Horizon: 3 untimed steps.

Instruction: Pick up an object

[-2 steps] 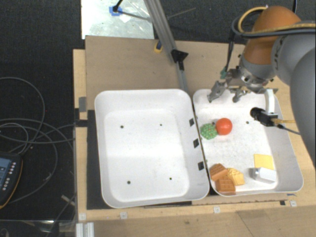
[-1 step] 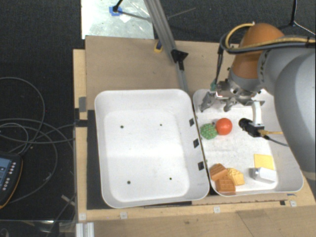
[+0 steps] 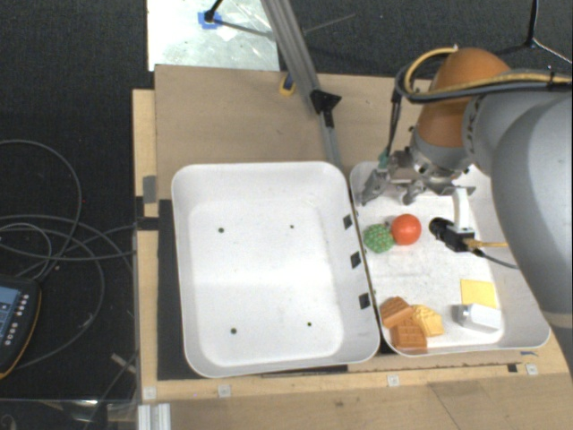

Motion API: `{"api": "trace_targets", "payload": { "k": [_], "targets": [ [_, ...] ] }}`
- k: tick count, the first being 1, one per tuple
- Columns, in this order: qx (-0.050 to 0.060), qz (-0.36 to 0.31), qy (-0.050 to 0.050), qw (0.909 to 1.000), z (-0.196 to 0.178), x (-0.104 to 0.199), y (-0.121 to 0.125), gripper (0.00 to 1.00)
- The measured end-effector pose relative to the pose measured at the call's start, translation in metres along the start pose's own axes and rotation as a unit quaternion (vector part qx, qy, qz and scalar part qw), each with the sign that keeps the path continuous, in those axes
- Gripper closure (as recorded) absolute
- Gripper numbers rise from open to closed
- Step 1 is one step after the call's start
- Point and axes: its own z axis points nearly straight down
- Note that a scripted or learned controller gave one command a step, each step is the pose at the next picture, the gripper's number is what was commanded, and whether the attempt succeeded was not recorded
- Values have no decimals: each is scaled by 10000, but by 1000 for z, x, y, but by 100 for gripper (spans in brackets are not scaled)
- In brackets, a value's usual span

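A wooden worktop (image 3: 224,119) carries two shallow white bins side by side. The left bin (image 3: 269,267) shows four small dark dots on its floor. The grey arm (image 3: 528,150), orange-banded above the wrist, reaches in from the right over the far end of the right bin (image 3: 528,330), its end effector (image 3: 394,182) hanging above the bin's far left corner; how far it is open cannot be told. Just near of it lie a green ball (image 3: 378,238) and a red ball (image 3: 406,229), touching. At the near end sit orange waffle-like pieces (image 3: 409,322), a yellow block (image 3: 479,292) and a small grey-white object (image 3: 474,316).
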Motion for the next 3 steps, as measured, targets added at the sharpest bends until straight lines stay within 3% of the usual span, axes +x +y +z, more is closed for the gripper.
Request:
{"api": "trace_targets", "payload": {
  "k": [1, 3],
  "targets": [
    [-19, -12, 2, 10000, -12, 0, 1, 100],
    [-28, 14, 0, 10000, -104, -6, 2, 100]
  ]
}}
